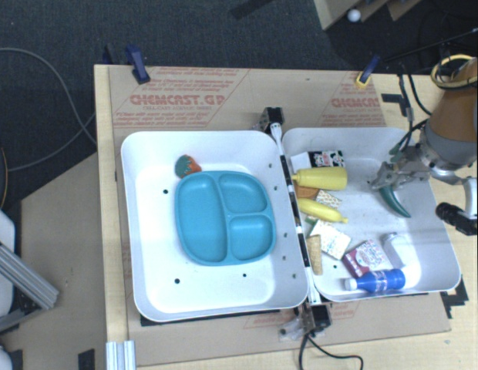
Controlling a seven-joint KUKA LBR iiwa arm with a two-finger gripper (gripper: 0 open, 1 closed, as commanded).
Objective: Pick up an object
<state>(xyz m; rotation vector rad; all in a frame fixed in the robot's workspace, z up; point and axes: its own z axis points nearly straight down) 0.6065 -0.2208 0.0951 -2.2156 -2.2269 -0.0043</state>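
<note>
My gripper (395, 177) hangs over the right part of the right bin (447, 264), below the grey wrist with its orange band. A dark teal curved object (396, 201) lies right under the gripper tip, touching or nearly touching it. I cannot tell whether it is gripped. To the left of the gripper in the same bin lie a yellow corn-like piece (321, 178) and a yellow banana (322, 210). Near the bin's front are a blue bottle (379, 282) and a maroon packet (366, 257).
The left bin (146, 268) holds a blue divided plate (223, 216) and a small green-and-orange toy (187, 165). A black-and-white card (326, 159) and tan blocks (331, 242) sit by the right bin's left wall. Blue clamps (136, 63) grip the board's far edge.
</note>
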